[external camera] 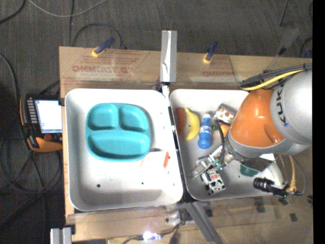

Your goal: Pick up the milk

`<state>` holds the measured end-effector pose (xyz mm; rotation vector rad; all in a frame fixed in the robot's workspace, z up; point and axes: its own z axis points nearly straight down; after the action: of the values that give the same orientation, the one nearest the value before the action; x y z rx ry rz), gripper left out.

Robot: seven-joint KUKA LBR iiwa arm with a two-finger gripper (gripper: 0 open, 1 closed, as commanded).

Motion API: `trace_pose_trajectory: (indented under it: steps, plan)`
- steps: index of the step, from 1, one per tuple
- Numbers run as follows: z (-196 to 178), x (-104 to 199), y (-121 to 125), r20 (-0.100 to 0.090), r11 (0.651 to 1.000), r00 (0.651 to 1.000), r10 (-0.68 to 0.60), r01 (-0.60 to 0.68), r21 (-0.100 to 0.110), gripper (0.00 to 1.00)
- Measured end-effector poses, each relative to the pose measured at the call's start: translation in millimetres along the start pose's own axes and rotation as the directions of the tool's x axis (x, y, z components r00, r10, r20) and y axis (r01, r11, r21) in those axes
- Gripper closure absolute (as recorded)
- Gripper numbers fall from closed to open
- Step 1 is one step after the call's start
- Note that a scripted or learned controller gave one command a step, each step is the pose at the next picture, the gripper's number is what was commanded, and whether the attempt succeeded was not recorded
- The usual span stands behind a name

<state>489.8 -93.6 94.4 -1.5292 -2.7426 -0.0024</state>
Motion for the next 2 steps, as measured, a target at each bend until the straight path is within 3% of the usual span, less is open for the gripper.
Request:
trace_pose_trajectory:
  steps: [1,2]
  plan:
    - [-60,-33,-28,0.002,1.000,1.000,0.017,-0.017,0.001,0.00]
    - [-89,17,4,0.000,0.999,0.999,0.034,-0.034,0.001,0.00]
